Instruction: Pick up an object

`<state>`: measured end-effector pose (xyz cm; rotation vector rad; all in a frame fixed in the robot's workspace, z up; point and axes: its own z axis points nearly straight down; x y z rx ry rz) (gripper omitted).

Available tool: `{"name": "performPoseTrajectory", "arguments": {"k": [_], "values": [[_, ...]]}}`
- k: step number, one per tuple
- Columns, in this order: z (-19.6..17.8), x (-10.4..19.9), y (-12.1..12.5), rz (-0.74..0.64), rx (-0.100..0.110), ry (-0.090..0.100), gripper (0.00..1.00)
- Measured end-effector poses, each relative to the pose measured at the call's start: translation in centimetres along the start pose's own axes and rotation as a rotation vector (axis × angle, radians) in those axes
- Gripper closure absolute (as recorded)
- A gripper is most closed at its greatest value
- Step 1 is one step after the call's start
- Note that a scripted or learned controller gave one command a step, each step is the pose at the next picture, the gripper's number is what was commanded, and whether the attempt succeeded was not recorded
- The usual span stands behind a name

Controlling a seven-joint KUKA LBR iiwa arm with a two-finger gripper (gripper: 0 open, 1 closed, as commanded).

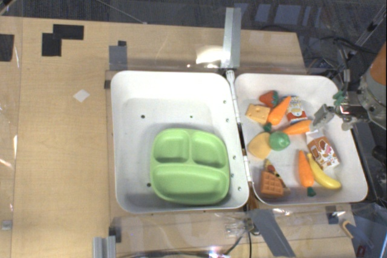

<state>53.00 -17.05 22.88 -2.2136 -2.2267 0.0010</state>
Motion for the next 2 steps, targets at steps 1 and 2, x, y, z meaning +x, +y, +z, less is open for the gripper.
{"name": "performPoseTrajectory", "arguments": {"k": [1,2], "values": [[11.7,0.8,-0.8,-0.391,-0.004,-0.001,0.00],[10.3,-0.1,1.4,-0.387,-0.003,-0.001,0.00]]}}
